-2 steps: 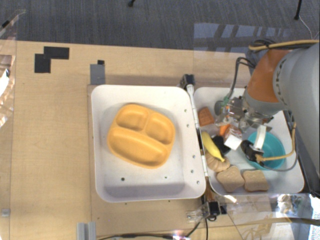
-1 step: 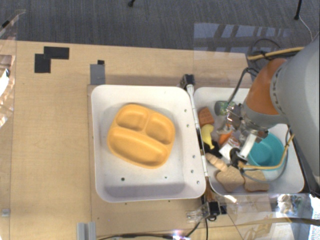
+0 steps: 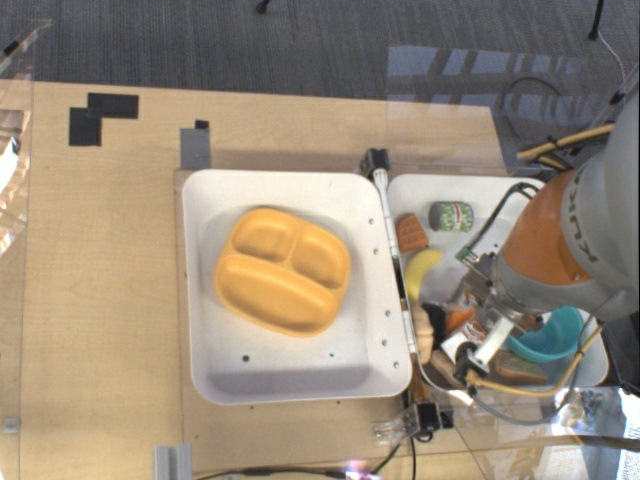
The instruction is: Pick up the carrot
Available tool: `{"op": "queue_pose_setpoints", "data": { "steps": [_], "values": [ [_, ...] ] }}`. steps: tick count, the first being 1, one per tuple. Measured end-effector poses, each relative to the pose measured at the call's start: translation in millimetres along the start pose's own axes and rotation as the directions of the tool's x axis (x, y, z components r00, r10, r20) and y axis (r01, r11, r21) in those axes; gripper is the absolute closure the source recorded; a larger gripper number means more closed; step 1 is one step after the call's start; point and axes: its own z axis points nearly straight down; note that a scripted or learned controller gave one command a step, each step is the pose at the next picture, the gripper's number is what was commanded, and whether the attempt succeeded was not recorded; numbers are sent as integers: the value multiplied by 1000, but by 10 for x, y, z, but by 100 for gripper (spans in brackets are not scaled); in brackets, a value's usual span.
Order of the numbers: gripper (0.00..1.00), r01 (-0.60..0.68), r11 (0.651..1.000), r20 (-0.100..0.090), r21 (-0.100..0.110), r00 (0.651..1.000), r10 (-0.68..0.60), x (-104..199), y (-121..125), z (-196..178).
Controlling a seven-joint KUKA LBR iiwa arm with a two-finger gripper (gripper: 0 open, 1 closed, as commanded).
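Observation:
The carrot (image 3: pixel 459 319) shows as a small orange piece in the right bin (image 3: pixel 500 190), near its left middle. My gripper (image 3: pixel 452 334) is down in that bin, right over the carrot and covering most of it. The wrist and its orange band sit above and to the right of it. I cannot tell whether the carrot is between the gripper's tips.
A yellow banana (image 3: pixel 422 268), a brown food piece (image 3: pixel 411 233) and a green can (image 3: pixel 451 216) lie in the right bin's upper left. A teal bowl (image 3: pixel 556 336) sits at its right. The left bin (image 3: pixel 200 268) holds a yellow divided plate (image 3: pixel 282 270).

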Motion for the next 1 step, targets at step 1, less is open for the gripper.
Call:
{"op": "queue_pose_setpoints", "data": {
  "steps": [1],
  "values": [
    [100,5,1000,-3,-1,1000,-5,32,11,-102]
  ]
}}
